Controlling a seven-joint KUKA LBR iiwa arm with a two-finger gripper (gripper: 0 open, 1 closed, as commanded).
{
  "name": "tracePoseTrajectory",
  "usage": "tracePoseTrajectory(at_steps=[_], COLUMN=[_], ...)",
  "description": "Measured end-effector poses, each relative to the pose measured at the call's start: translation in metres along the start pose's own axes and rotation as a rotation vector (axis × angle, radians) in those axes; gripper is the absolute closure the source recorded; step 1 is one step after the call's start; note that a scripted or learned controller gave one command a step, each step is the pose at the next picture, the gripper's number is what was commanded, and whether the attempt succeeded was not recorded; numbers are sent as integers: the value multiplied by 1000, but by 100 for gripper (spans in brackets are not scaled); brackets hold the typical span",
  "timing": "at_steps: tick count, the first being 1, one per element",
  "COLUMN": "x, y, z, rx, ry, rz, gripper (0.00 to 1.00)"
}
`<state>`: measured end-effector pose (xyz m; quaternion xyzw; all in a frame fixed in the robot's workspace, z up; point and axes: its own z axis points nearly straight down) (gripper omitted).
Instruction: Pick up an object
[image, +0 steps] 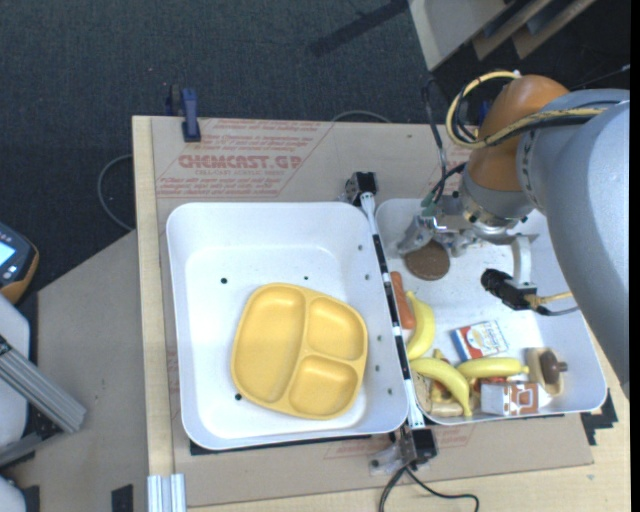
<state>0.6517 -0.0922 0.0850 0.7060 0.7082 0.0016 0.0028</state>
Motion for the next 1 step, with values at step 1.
tracePoseTrajectory(at_steps=[1], x=[-1], y=[-1], z=[-11], rx=[1], ry=[-1], rz=[1], gripper=[100])
